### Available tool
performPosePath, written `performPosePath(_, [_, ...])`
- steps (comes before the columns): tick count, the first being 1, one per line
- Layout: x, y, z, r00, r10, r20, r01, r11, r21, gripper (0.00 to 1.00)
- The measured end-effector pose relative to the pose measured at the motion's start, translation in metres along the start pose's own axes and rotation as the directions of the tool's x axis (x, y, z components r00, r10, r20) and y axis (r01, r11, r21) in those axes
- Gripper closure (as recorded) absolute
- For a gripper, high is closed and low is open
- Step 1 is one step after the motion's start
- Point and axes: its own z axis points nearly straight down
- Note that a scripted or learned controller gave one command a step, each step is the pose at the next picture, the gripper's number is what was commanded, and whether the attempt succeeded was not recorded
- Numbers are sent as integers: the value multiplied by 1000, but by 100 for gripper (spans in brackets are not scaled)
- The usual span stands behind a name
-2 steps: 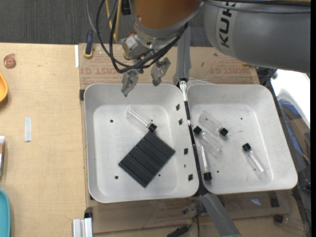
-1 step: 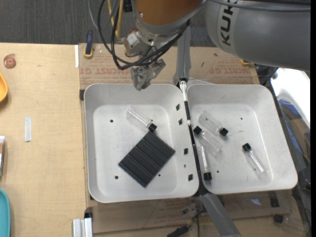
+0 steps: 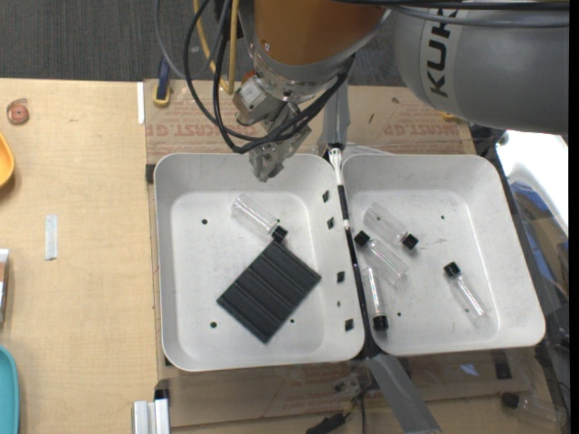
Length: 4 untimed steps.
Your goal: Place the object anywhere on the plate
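Hovering over the left bin's (image 3: 167, 269) far rim, the jaws (image 3: 268, 164) look closed and empty. A vial (image 3: 258, 218) lies just beyond the plate (image 3: 270, 290); next: open, descend, grasp the vial.

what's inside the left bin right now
A clear vial with a black cap and a dark ribbed plate lie on the left bin's floor. Anything beneath the plate is covered.
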Motion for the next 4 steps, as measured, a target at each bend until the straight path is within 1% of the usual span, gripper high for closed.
performPosePath(1, [29,8,-1,905,-425,2,425,905,0,100])
performPosePath(2, [47,-11,-36,834,-552,2,552,834,0,100])
performPosePath(3, [35,-17,-127,634,-773,1,773,634,0,100])
performPosePath(4, [106,26,-128,632,-775,1,775,632,-1,100])
